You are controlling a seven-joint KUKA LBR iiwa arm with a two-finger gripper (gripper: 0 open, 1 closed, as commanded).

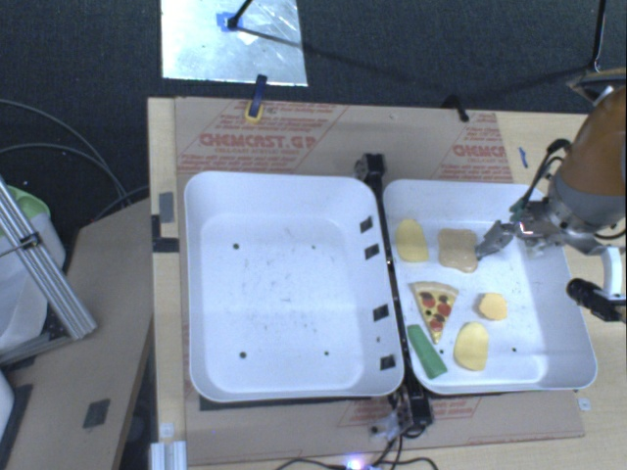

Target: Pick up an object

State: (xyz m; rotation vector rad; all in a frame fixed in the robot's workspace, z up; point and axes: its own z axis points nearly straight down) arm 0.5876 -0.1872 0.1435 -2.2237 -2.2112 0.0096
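Nearest me, at the front of the right bin [558, 375], lie a green strip [425, 350] and a yellow lump [471, 346], both well in front of my gripper [488, 242]. I cannot tell the tool's state from this view. It hovers just beside the tan piece [457, 249], which lies on the bin floor, so I judge nothing is lifted. Closing, gripping and raising are left. Pizza slice [434, 307] sits just ahead of the tool.
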